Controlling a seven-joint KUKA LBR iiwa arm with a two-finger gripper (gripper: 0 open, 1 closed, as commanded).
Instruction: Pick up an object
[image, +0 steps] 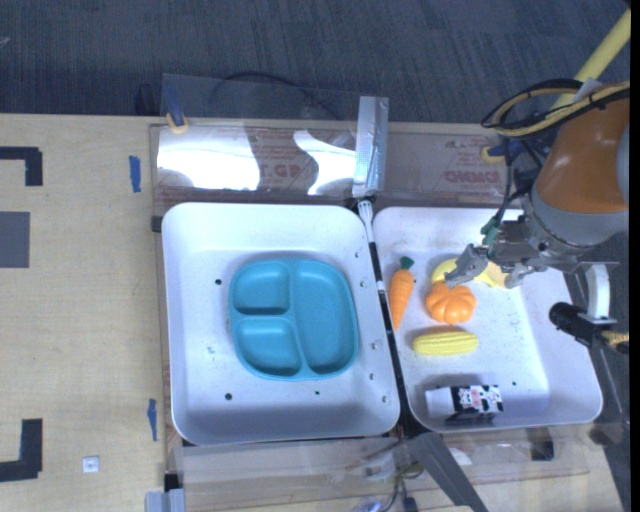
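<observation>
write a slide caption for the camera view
Gripper over right bin with toy pumpkin, carrot, corn.

Grey arm (585, 215) with an orange band (590, 160), yellow and black cables (540, 105).

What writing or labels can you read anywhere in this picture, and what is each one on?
Nothing here can be read for certain.
Cardboard panel behind the right bin: reddish print, too blurred to quote.
Cardboard behind the left bin: faint reddish print under glare, unreadable.
Small black-and-white carton at the right bin's front: a patterned label, too small to read.
</observation>
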